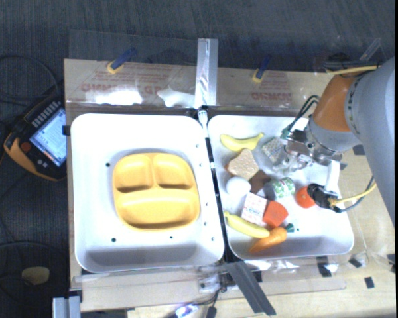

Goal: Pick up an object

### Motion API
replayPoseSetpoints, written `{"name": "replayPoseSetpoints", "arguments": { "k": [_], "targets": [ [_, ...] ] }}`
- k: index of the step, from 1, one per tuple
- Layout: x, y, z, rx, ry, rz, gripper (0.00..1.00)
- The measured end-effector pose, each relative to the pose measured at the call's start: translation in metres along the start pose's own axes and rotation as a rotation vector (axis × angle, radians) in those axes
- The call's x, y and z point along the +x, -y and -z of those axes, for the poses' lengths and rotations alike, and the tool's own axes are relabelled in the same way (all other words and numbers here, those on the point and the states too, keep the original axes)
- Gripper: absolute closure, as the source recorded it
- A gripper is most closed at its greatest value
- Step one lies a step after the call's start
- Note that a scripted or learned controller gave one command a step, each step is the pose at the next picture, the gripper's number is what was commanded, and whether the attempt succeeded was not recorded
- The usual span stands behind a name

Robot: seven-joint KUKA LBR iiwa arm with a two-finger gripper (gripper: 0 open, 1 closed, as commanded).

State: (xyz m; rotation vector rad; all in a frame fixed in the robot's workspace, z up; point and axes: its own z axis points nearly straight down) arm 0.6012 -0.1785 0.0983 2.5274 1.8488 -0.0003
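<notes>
The right bin [331, 237] holds a pile of toy food. A yellow banana [241, 140] lies at its far side, with a bread slice [242, 163] and a white egg [237, 187] below it. Nearer the front are a white and red box [254, 209], an orange-red cube [276, 213], a second banana [247, 226] and a carrot [268, 239]. A red tomato [306, 197] lies to the right. My gripper [293, 150] is low in this bin, right next to a crumpled grey object [273, 150] and above a green and white item [284, 187].
The left bin [86, 244] holds a yellow compartment tray [156, 187]. A vertical divider strip [206, 71] stands behind the bins. A handheld pendant [43, 141] lies off the bench at left. Cables run from the arm's wrist over the right bin's right side.
</notes>
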Motion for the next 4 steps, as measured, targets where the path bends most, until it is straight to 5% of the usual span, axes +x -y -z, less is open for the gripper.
{"name": "replayPoseSetpoints", "arguments": {
  "k": [1,2,3,4],
  "targets": [
    [0.0,0.0,0.0,-0.001,0.0,0.0,0.0],
    [0.005,0.097,-0.008,0.0,-0.007,0.072,0.0],
    [0.005,0.095,0.002,-0.003,-0.007,0.072,1.0],
    [0.083,0.099,0.124,0.011,-0.004,0.092,1.0]
  ]
}}
